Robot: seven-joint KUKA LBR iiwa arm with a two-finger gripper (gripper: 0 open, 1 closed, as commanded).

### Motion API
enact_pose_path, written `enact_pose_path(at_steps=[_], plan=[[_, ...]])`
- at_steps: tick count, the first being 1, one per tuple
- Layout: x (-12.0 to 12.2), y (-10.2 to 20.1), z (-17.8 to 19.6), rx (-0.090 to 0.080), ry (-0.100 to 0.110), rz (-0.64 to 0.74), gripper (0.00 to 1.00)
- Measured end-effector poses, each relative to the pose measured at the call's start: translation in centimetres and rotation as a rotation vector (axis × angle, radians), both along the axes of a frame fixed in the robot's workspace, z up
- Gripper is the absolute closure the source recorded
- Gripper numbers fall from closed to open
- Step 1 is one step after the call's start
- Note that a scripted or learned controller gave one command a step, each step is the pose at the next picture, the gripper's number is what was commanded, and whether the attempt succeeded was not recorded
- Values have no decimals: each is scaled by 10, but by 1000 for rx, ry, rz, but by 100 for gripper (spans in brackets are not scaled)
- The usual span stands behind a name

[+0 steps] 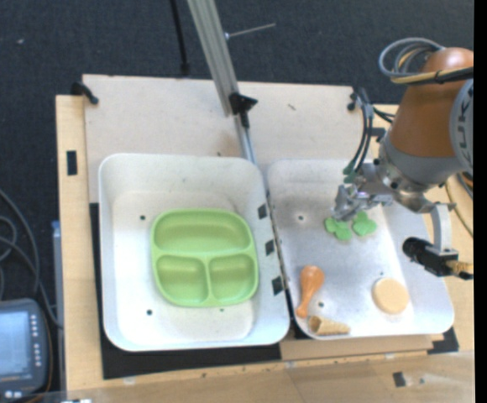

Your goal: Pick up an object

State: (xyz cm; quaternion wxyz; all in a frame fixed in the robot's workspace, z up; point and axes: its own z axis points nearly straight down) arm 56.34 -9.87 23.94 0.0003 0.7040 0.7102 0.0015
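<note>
Your gripper (350, 208): over the right bin (428, 309), grip state unclear | green toy (350, 226) directly under it, touching | round tan piece (390, 295) well below-right | green tray (203, 256) far left

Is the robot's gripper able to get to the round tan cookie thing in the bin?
Probably yes. The round tan piece lies alone in the right bin, nothing covering it, and the gripper hangs nearby over the green toy.

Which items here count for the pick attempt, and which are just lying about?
In play:
hand, low in the right bin
green object directly under it

Lying about:
green divided plate in the left bin
orange spoon-shaped piece
tan round piece
cone-shaped piece
</note>
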Motion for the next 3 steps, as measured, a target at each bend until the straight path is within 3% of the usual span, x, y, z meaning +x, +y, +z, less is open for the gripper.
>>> enact_pose_path(at_steps=[1, 3], plan=[[8, 52, 6, 0, 0, 0, 100], [0, 167, 6, 1, 0, 1, 100]])
